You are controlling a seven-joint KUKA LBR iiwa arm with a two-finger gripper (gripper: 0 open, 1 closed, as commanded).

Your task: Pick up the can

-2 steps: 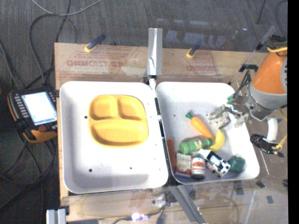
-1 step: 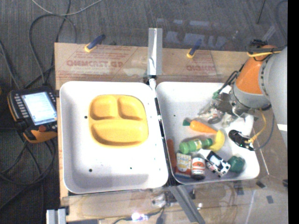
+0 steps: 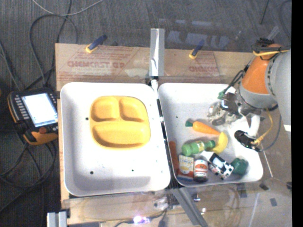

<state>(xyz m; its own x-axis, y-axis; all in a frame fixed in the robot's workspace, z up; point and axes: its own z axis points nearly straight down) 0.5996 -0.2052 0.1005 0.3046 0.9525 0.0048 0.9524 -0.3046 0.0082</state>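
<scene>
You find the right bin (image 3: 189,98) open across its far half: bare white floor runs from the far-left corner along the far edge. The gripper (image 3: 221,111) hangs over the far-right part, near the right wall. The near half is crowded. A carrot (image 3: 204,126) lies across the middle, and just nearer sit a green bottle (image 3: 196,147) and a banana (image 3: 221,142), close together. Along the near edge the can (image 3: 200,169) stands tight between a small carton (image 3: 186,165) on its left and a black-and-white toy (image 3: 220,166) on its right, so side access is blocked. The left bin (image 3: 75,174) has free floor around the yellow tray (image 3: 120,121).
</scene>
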